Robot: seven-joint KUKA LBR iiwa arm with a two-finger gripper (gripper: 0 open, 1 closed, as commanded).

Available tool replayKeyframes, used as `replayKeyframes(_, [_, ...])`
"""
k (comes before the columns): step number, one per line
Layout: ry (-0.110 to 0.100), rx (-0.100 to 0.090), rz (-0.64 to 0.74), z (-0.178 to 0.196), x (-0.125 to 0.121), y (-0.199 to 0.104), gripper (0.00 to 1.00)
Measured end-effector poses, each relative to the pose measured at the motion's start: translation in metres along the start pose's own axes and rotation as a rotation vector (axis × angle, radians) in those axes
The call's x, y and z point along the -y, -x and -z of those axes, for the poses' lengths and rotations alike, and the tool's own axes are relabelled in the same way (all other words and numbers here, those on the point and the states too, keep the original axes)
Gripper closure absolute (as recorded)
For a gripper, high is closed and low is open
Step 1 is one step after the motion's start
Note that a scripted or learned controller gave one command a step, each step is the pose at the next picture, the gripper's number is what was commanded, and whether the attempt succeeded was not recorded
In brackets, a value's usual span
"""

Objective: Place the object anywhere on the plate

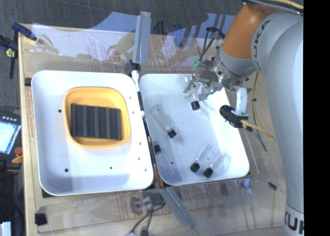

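So here's my pincer (pixel 198 89) hanging over the far end of the right bin (pixel 234 150) — honestly can't tell if the fingers are apart or together from this angle, and nothing shows between them. Just below it sits a small black cap (pixel 195 105) on the bin floor. There are clear plastic tubes with black caps scattered around in there: one tube (pixel 161 120) lies diagonally near the middle, and a pair (pixel 206 163) sit side by side toward the near right corner. The plate (pixel 98 118) — yellow-orange rim, dark ribbed centre — is over in the left bin (pixel 46 152), lying flat, well apart from the tubes. Both bins sit side by side on the counter (pixel 77 41).
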State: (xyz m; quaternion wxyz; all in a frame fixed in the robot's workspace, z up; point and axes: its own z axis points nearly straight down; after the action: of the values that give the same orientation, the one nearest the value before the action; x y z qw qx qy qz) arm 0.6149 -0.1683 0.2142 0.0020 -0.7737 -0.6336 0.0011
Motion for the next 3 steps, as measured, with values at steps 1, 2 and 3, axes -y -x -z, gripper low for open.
replayKeyframes(1, [-0.001,0.001,0.216,-0.019,0.014,-0.038,1.0])
replayKeyframes(2, [-0.003,0.001,0.353,-0.024,0.025,-0.101,1.0])
replayKeyframes(3, [-0.003,0.002,0.352,-0.024,0.025,-0.101,0.0])
